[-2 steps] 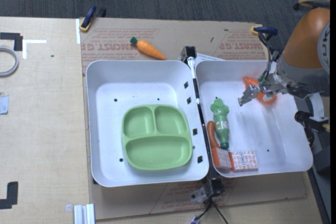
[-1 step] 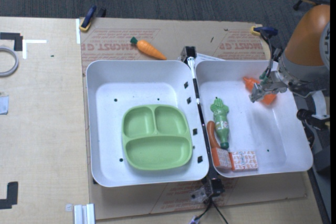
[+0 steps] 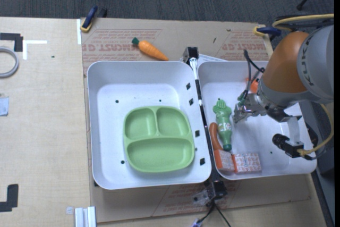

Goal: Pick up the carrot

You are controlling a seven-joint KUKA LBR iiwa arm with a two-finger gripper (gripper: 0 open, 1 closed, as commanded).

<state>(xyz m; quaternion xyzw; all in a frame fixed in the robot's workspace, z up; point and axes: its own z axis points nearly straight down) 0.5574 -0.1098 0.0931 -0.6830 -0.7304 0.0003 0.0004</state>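
The carrot (image 3: 151,49) lies on the brown cardboard (image 3: 119,40) outside both bins, just past the far rim of the left bin (image 3: 98,114), at about twelve o'clock from the green divided plate (image 3: 158,139) that sits in that bin. Its green stub points toward nine o'clock and its orange tip toward four o'clock. The gripper (image 3: 241,111) is well apart from it, low over the right bin (image 3: 276,165), just beside a green bottle (image 3: 223,122) that lies along the bin's left side. I cannot tell how the gripper is set, since the wrist hides it from above. At six o'clock from the bottle lie an orange stick-like thing (image 3: 215,147) and a small red-and-white packet (image 3: 245,162).

The carrot looks like a small toy, so likely light and stiff, with a smooth skin that could slip. It tapers, so a pinch near the tip may squeeze it out. The better hold seems to be across the thick middle, closing crosswise to its length. Lying loose on flat cardboard, it may roll or skid if nudged from one side
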